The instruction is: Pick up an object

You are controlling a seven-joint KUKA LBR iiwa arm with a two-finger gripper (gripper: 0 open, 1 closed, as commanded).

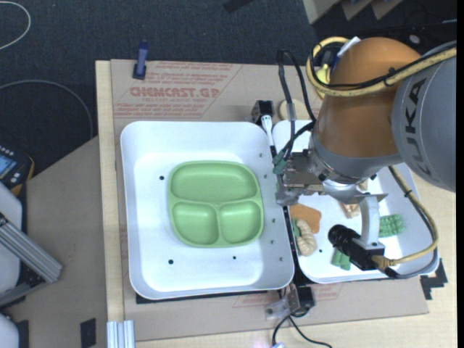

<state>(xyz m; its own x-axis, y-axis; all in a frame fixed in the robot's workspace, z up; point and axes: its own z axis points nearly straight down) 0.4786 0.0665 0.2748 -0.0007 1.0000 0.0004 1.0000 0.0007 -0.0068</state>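
The right bin (406,256) holds several small objects. An orange wedge (307,214) lies near its left wall, with a beige knobbly piece (304,238) just in front of it. A green ridged piece (391,225) sits to the right, a small green piece (341,259) lies near the front, and a tan bit (352,209) peeks out beside the wrist. My gripper (319,191) hangs low over the bin's left half, right above the orange wedge. The orange wrist band (362,100) and grey arm hide most of it and the back of the bin.
The left bin (141,194) holds a green divided plate (215,201). A raised rim (279,194) separates the two bins beside my gripper. A black fitting (355,246) and cables hang from the arm over the right bin's front. A blue clip (141,60) sits at the board's far edge.
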